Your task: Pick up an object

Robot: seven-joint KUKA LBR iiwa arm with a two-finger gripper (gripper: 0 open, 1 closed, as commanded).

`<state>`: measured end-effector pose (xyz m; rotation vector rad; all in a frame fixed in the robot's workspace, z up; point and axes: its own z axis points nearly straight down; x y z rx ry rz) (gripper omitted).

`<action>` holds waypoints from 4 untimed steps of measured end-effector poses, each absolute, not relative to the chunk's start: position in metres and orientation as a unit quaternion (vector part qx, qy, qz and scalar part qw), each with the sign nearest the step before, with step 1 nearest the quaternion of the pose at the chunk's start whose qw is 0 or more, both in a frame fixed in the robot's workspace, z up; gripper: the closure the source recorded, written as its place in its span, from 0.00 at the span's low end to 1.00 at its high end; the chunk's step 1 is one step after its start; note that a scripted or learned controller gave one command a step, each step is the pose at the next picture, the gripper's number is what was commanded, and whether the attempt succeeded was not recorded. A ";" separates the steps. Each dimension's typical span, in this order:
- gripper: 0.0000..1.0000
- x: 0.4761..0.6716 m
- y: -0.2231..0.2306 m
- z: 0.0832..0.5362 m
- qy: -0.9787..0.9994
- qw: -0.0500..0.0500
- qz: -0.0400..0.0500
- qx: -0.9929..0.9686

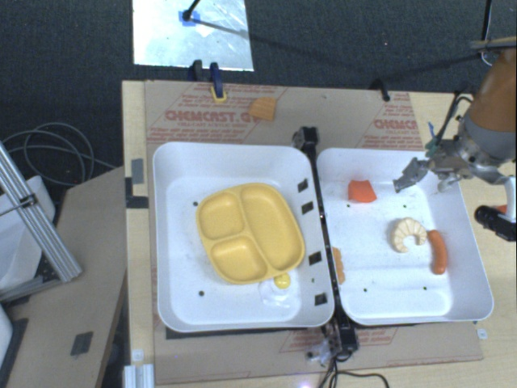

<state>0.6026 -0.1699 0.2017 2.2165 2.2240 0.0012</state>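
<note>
The croissant (409, 234) sits in the middle of the right bin (460, 307), just beside the sausage (438, 251), and looks light and bumpy, best pinched across its fat middle by the gripper (408, 176), which holds nothing.

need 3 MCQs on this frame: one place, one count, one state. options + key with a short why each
1. Where does the yellow divided tray lie?
A. in the left bin
B. in the right bin
C. on the bare bench

2. How many compartments does the tray have?
A. two
B. three
C. five

3. How does the gripper stand to the orange block?
A. clamped on it
B. above the right bin, apart from it
C. pressing it into the tray

Key:
1 A, the tray sits on the left bin's floor.
2 B, its ridges mark off three wells.
3 B, the gripper hangs over the right bin, with white floor between it and the block.
</note>
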 end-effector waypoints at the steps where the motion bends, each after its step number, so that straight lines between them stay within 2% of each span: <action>1: 0.00 0.553 -0.176 0.137 0.707 -0.003 -0.002 0.707; 2: 0.00 0.568 -0.208 0.082 0.707 0.000 -0.001 0.707; 3: 1.00 0.570 -0.207 0.096 0.708 0.002 0.001 0.707; 4: 1.00 0.638 -0.123 0.192 0.712 0.005 0.006 0.702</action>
